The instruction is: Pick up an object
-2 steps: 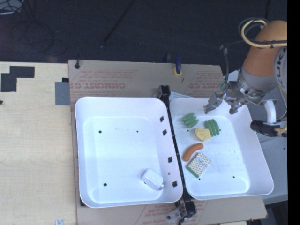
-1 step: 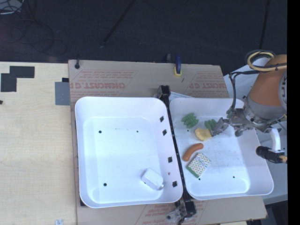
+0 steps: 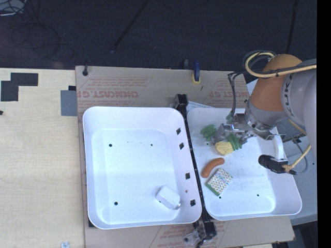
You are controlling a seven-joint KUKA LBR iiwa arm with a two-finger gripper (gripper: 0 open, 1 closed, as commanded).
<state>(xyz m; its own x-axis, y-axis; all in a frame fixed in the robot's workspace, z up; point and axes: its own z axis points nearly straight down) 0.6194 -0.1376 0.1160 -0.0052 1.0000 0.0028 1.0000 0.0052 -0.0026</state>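
In the right bin [image 3: 279, 203], sausage [image 3: 212, 167], corn [image 3: 224, 148], patterned packet [image 3: 220, 181]

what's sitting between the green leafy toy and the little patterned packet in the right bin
In the camera view, between the green leafy toy and the patterned packet lie a yellow corn-like piece and, lower down, an orange sausage.

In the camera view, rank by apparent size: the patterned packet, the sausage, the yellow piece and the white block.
1. patterned packet
2. white block and sausage, too alike to separate
3. yellow piece, partly hidden by the gripper
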